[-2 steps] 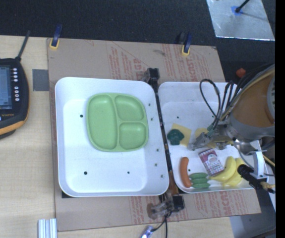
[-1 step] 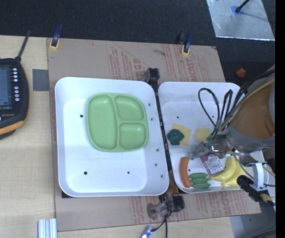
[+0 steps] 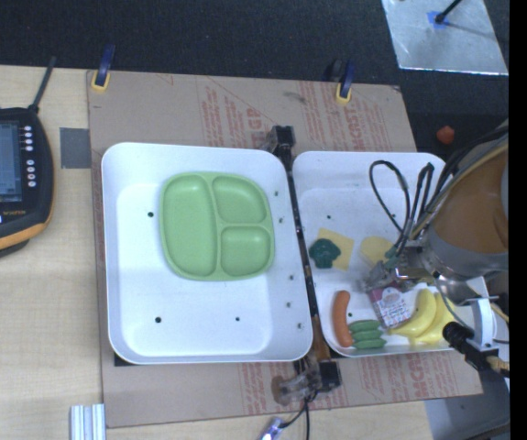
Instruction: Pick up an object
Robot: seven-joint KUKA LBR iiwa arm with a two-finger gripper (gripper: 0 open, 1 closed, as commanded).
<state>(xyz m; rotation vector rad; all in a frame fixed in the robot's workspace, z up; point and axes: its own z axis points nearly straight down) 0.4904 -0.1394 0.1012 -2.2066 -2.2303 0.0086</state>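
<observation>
1. The gripper (image 3: 387,273) is low inside the right bin (image 3: 336,168), near its front edge; its opening cannot be judged, and no object is seen in its grasp.
2. Candidate objects crowd that front edge: banana (image 3: 425,319), sausage (image 3: 340,312), green pods (image 3: 367,334).
3. Obstruction: looped cables (image 3: 396,200) overhang the bin.
4. The left bin (image 3: 126,246) carries a green divided plate (image 3: 215,225), well apart.

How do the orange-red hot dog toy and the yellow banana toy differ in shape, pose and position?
The orange-red hot dog toy is a straight, slim rod lying near the right bin's left wall; the yellow banana toy is curved, thicker, and lies at the bin's right, beside the gripper. The hot dog lies fully exposed; the banana is partly covered. Both rest in the same shallow white bin.
</observation>
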